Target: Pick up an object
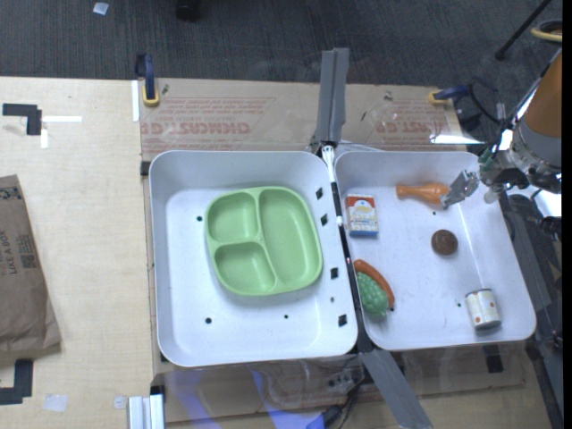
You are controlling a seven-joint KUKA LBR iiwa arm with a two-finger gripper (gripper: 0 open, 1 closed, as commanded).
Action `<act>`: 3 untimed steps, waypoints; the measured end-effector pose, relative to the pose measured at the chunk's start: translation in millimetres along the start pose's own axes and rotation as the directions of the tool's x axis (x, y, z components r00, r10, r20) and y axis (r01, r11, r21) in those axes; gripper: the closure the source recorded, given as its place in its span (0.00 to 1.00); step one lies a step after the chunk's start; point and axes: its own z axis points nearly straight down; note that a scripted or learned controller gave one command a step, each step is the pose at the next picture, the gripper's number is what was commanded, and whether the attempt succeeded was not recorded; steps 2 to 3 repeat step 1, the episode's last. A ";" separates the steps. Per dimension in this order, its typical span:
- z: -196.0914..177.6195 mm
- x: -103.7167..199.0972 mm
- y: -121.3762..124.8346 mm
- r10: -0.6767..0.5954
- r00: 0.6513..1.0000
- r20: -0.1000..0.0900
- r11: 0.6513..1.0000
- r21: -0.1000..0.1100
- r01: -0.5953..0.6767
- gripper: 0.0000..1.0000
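Note:
My gripper [459,189] hangs over the far right part of the right bin [511,256], just right of an orange carrot-shaped toy [420,190] and close to its right tip. In the same bin lie a small white and blue box [362,215], a brown round piece [444,241], a small tin can [483,309] on its side, and a green and orange toy vegetable [373,290] against the left wall. Nothing is visibly held.
The left bin [179,311] holds a green divided plate [264,239]. A grey divider bar [332,96] runs back from between the bins. Cardboard [223,119] lies behind them, and a brown paper bag [22,266] sits at the far left.

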 end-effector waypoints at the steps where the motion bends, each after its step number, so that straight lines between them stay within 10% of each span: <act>1: 74.6 1.1 -45.1 0.033 0.999 -0.009 0.999 0.002 -0.033 0.00; 3: 74.6 1.1 -45.1 0.033 0.999 -0.009 0.999 0.002 -0.033 0.00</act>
